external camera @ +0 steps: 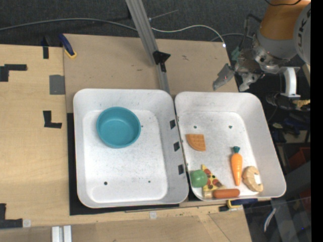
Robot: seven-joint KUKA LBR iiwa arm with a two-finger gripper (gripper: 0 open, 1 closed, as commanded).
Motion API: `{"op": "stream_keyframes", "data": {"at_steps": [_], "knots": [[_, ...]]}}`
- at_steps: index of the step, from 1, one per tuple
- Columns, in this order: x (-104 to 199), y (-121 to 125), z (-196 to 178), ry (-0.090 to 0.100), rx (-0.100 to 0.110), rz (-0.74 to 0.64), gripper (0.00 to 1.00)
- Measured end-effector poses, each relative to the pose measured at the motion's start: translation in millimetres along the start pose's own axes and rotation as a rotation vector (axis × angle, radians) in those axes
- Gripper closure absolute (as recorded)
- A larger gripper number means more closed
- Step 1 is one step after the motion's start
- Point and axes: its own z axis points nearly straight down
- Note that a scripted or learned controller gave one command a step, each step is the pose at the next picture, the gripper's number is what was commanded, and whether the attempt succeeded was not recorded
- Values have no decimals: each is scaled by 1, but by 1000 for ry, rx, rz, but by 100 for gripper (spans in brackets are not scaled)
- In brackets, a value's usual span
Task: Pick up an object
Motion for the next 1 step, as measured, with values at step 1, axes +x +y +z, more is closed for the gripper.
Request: {"op": "stream_keyframes", "data": {"at_steps": [1], "knots": [[0, 0, 0, -1, 0, -1, 0]]}}
